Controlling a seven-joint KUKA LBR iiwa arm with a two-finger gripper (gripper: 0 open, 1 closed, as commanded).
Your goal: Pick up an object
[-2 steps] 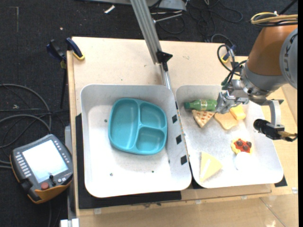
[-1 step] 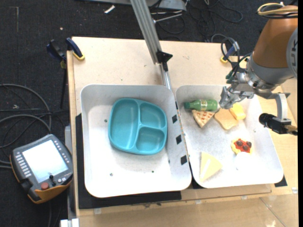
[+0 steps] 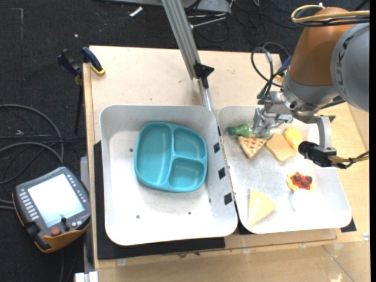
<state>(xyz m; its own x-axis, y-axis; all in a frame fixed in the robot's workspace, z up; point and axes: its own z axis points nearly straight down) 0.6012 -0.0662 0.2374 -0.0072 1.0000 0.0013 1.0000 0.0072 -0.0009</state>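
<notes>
low over the right bin's [image 3: 329, 216] far corner hangs my gripper [image 3: 262, 124], and whether it's spread or pinched, i cannot tell from up here. right under and just left of it lies a small green piece [image 3: 238, 130], long axis running left-right. touching distance below: a pizza slice [image 3: 252, 145], orange triangle with dark dots, tip pointing down. just right, a tan bread piece [image 3: 279, 148] and a yellow block [image 3: 292, 137]. further toward the near edge, a red-topped item [image 3: 300, 181] and a pale cheese wedge [image 3: 261, 205]. over in the left bin [image 3: 117, 216], a teal divided plate [image 3: 171, 156].
</notes>
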